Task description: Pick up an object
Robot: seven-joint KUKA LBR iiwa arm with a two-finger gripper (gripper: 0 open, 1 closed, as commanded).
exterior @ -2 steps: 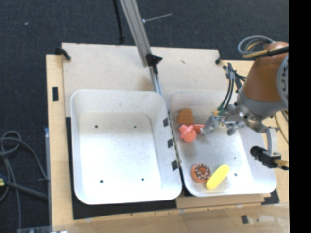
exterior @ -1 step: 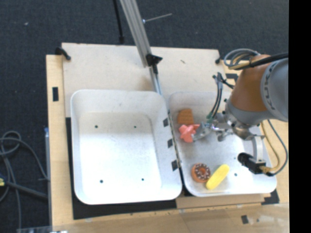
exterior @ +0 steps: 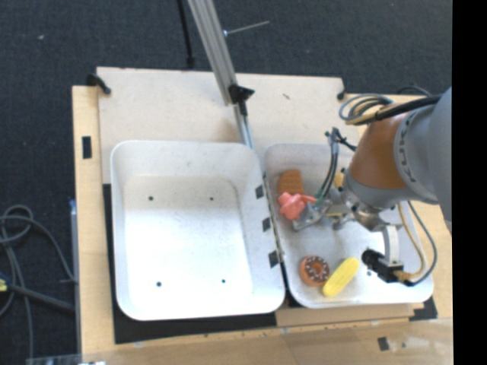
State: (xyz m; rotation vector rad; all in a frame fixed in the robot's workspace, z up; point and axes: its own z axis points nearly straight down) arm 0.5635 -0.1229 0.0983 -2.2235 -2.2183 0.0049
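At the near edge of the right bin [exterior: 426,291] lie a yellow corn cob [exterior: 340,276] and, touching it on its left, a brown ring doughnut [exterior: 313,270], both close to that bin's near left corner. Further back along the bin's left wall sits a pink soft-looking toy [exterior: 292,204], with a tan bread-like piece [exterior: 289,181] just behind it toward the far left corner. The gripper [exterior: 310,216] is low over the bin floor right beside the pink toy, apparently touching it; whether its fingers are parted or closed I cannot tell, nor whether the toy is between them. The left bin [exterior: 122,166] stands alongside. Judging by its look, the pink toy is light and somewhat squashy, perhaps rubbery, so it should give under pressure and not slip much; a grasp across its narrow middle seems best. Being near the wall, it leaves little room for a finger on that side
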